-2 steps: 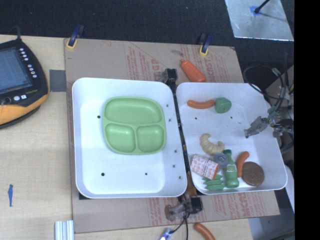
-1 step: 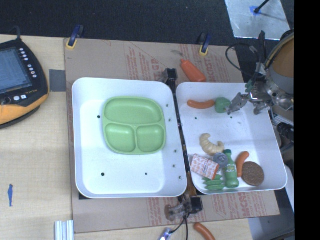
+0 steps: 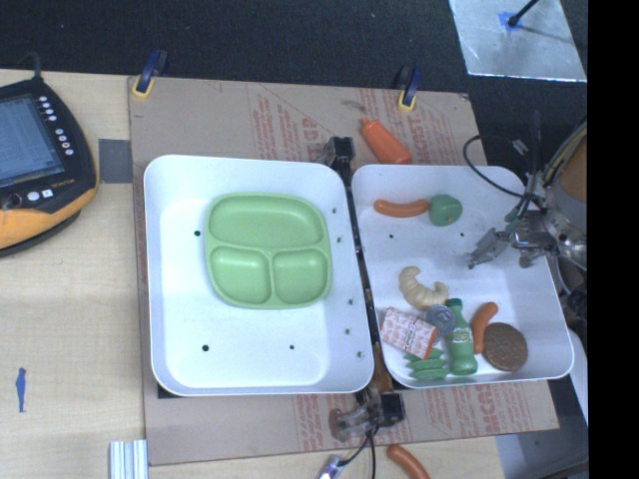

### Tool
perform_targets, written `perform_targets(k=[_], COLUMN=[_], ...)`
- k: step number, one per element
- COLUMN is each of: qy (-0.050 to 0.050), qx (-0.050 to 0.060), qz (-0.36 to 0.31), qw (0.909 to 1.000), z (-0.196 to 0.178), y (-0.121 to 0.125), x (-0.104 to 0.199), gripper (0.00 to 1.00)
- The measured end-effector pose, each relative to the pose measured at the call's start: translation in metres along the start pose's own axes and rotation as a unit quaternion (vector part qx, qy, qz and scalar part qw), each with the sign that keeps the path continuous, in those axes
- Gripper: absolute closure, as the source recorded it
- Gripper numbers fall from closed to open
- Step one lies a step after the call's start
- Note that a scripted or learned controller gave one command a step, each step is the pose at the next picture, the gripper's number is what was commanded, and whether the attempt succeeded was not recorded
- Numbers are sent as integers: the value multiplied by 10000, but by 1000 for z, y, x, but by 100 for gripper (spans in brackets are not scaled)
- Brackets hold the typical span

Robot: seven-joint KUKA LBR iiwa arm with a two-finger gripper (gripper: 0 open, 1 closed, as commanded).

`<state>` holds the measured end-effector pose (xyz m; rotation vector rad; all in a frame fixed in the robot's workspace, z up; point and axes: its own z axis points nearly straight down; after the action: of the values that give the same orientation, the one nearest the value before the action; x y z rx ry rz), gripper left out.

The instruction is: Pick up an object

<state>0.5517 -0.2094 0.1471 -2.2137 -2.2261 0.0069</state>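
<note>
The counter [image 3: 80, 307] carries 2 shallow white bins side by side, clamped over a cardboard sheet so they stay put while the arm works. The left bin [image 3: 175, 267] holds a green divided plate [image 3: 268, 247] with 3 compartments, all bare, likely a drop-off spot. The right bin [image 3: 544, 307] holds the candidates for picking: a sausage [image 3: 399, 208] touching a green ball-like item [image 3: 445, 210] near the top, a pale croissant-like piece [image 3: 421, 287] in the middle, and a crowded cluster at the lower edge made of a red-and-white packet [image 3: 409, 332], a green bottle [image 3: 460, 342], green pods [image 3: 429, 369], a 2nd sausage [image 3: 482, 322] and a brown cookie [image 3: 505, 347]. That pile looks hard to grasp cleanly, since the pieces touch or overlap.

The claw [image 3: 491, 250] reaches in from the right and hangs over the bare right-hand part of this bin, well apart from the cluster and from the croissant. Nothing sits between its fingers; whether they are spread or closed, I cannot tell, as the tips are dark, small and tangled with cables.

An orange carrot-like toy [image 3: 384, 143] lies outside the bins on the cardboard, and another orange piece [image 3: 409, 462] is cut off at the bottom edge. A pendant [image 3: 40, 163] on the left is cropped. The item under the bottle's cap is too small to name.
</note>
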Motion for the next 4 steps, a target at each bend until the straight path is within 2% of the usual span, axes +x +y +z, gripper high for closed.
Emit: perform_targets(k=[1,2,3,4], qy=[4,5,5,9], qx=[-3,-6,-17,1], qz=[-5,-2,7,0], qw=[10000,10000,10000,10000], z=[1,56,-43,40], y=[-54,-76,-1,-47], x=[12,-2,-2,-2], gripper=[0,0,0,0])
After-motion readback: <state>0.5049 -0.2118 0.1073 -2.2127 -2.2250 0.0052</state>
